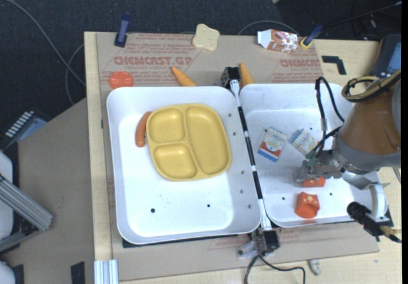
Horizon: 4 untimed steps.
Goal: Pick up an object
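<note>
A brown tabletop [57, 168] carries two shallow white bins side by side. The left bin [185, 213] holds a yellow divided plate [188, 141], with an orange-red sausage-shaped toy [141, 130] lying just beside the plate's left edge. The right bin [280, 111] holds a few small things. A grey arm with an orange band [373, 133] reaches in from the right and ends low inside this bin. Its end effector [312, 174] sits directly over a small red object [313, 181], which peeks out from underneath at the bin floor. Whether the grasping part is spread or pressed together cannot be told from this angle. Near it lie a red toy pepper [306, 205], a small white and blue carton [272, 144], and a pale wrapped packet [303, 141]. By my judgement the reach down is done; closing on the red object and lifting it remain, and nothing is raised yet.
</note>
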Each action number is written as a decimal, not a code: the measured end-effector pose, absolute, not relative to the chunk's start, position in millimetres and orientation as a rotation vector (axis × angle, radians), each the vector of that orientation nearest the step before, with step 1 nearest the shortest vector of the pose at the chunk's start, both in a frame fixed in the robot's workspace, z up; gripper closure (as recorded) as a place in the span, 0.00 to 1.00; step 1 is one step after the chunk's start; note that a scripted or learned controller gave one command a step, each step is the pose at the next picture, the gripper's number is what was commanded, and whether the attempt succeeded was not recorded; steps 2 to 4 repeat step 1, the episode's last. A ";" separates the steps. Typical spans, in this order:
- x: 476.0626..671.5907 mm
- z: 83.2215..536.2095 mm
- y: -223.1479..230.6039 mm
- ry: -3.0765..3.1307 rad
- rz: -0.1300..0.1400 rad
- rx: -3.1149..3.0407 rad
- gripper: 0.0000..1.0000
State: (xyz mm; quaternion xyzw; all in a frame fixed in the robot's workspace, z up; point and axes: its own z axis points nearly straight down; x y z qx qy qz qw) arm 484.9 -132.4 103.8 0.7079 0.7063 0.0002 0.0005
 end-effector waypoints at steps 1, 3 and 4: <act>524.5 185.2 -57.1 2.224 0.004 2.218 1.00; 524.5 185.2 -57.1 2.224 0.004 2.218 1.00; 524.5 185.2 -57.1 2.224 0.004 2.218 1.00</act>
